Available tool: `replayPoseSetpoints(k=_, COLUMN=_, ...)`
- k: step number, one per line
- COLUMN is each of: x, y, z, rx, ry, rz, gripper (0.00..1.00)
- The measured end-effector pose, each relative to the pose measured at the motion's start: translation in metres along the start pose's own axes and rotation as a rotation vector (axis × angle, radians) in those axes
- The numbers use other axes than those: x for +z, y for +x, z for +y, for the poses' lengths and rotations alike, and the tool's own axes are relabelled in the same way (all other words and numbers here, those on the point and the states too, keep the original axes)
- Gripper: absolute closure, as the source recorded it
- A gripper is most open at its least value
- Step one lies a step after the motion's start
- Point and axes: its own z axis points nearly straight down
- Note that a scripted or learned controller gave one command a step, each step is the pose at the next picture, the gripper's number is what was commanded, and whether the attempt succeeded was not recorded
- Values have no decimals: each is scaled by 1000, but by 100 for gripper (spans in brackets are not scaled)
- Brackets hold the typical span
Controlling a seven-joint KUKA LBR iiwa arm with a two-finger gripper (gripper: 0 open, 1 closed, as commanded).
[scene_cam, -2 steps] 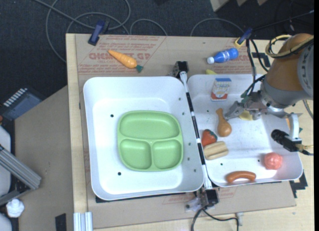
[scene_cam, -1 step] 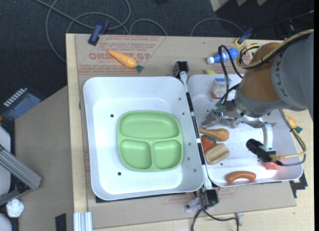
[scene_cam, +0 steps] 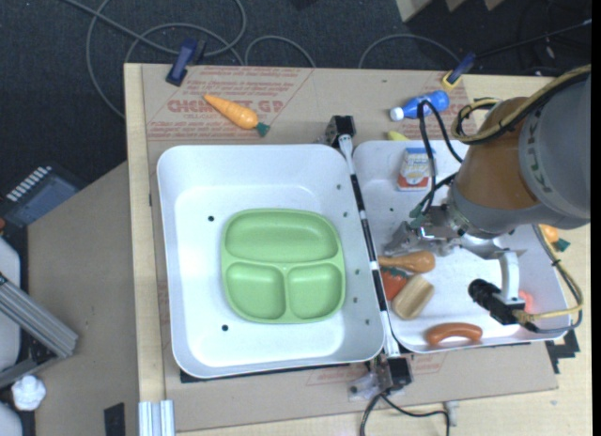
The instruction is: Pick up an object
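My gripper (scene_cam: 414,238) is low in the right bin (scene_cam: 376,166), near its left wall, with the grey arm and orange band reaching in from the right. Just below it, touching or nearly touching, lies an orange elongated toy food (scene_cam: 409,261). Under that are a red piece (scene_cam: 392,285) and a tan bread-like piece (scene_cam: 413,298). An orange-red sausage (scene_cam: 454,334) rests by the front wall. A small white and red carton (scene_cam: 413,167) sits at the back of this bin.
The left bin (scene_cam: 188,190) holds a green divided plate (scene_cam: 282,265). On the bench behind the bins lie a toy carrot (scene_cam: 235,111), a blue clip (scene_cam: 183,61) and a blue and white bottle (scene_cam: 420,105). The divider (scene_cam: 362,223) between the bins is close to the gripper.
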Motion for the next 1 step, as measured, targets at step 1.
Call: replayPoseSetpoints(k=1, x=0, y=-12, z=-12, rx=0, ry=0, rz=0, gripper=0)
